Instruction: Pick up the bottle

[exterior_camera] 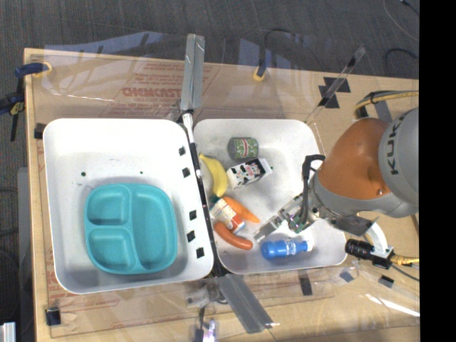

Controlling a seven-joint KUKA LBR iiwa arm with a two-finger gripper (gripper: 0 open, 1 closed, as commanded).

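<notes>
Hovering just above the small blue plastic bottle (284, 249), claw (279, 221) state unclear; bottle lying sideways may roll away, orange carrot (234, 236) crowding it.

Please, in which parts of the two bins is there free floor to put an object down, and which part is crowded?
Left bin: bare floor above the teal tray. Right bin: small bare patch right of the green can. Crowded: its lower left, where banana, carrot and blue bottle lie near the gripper.
</notes>
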